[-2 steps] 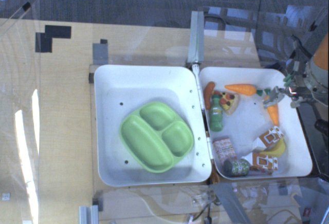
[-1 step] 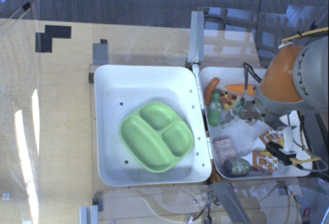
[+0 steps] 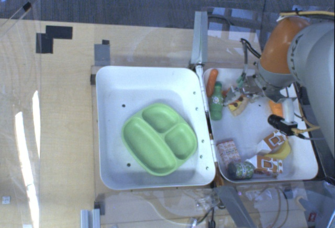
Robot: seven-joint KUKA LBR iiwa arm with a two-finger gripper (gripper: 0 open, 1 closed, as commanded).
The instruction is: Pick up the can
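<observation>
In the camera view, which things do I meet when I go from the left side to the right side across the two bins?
Left bin → green divided plate → green bottle → can → banana.

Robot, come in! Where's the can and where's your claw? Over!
Gripper up top in right bin, nothing visibly held. Can lying at bin's near edge, untouched. Box right beside it.

A green divided plate (image 3: 159, 139) is being held in the left bin (image 3: 110, 117); a can (image 3: 241, 170) is lying in the right bin (image 3: 309, 169).
</observation>
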